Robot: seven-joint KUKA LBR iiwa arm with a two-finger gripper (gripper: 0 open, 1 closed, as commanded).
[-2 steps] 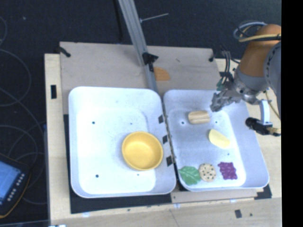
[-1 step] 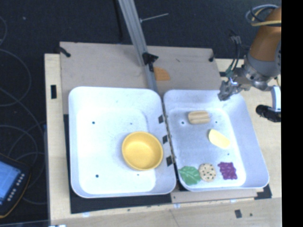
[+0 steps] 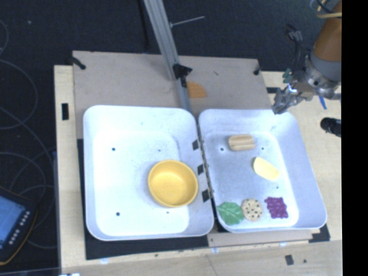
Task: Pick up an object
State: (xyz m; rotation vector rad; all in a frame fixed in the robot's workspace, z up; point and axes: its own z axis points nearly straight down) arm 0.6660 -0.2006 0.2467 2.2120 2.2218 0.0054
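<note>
The tan bread roll [image 3: 241, 142], lying near the far edge of the right bin [image 3: 305, 171], looks light, stiff and easy to pinch across its short width, while the gripper [image 3: 282, 103] hovers over that bin's far right corner, its state impossible to tell.

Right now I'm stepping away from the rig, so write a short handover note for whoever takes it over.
Gripper: above the far right corner of the right bin, nothing between its fingers that can be seen; open or shut is unclear.
Right bin: tan roll, yellow piece, green leaf, cookie, purple grapes.
Left bin: yellow bowl.
Done: nothing picked up yet.
Left: descend on one object, grip it and lift it.
</note>
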